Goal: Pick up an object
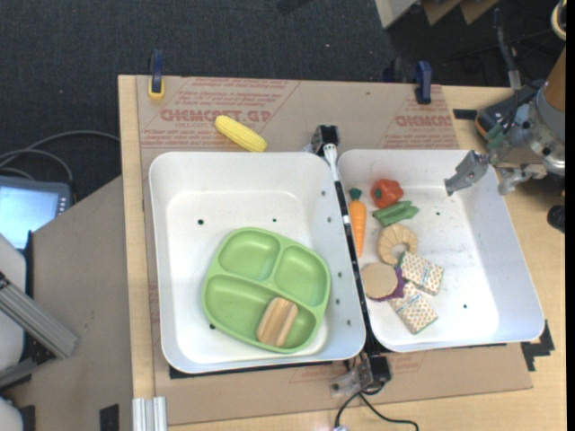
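My gripper (486,171) hung with its jaws spread apart and nothing between them over the upper right edge of the right bin (503,277), well apart from the toy food, the red pepper (387,190) lying nearest.

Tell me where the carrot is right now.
The carrot lies in the right bin, along its left wall, just below the red pepper and left of the green beans.
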Controlling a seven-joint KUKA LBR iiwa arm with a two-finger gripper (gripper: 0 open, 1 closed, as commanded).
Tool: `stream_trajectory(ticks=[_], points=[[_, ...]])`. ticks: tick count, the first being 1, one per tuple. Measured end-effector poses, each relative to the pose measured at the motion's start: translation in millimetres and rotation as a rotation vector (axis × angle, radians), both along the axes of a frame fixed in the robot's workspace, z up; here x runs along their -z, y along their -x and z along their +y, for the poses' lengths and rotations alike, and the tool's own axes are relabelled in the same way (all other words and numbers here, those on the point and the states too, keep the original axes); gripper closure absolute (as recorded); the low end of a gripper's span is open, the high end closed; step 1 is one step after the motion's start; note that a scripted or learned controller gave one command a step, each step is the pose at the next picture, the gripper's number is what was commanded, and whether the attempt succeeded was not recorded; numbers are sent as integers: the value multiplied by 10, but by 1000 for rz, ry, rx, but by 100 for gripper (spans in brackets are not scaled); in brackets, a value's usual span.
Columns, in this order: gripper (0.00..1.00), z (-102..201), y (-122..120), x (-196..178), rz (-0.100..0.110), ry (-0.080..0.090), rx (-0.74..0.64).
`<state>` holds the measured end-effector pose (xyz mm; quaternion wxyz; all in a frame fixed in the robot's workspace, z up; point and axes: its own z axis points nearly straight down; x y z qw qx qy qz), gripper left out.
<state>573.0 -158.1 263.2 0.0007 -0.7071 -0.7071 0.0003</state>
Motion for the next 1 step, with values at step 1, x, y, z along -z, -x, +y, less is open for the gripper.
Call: stream_trajectory(ticks=[1], points=[[0, 259, -582, 1061, 7, -3, -4]])
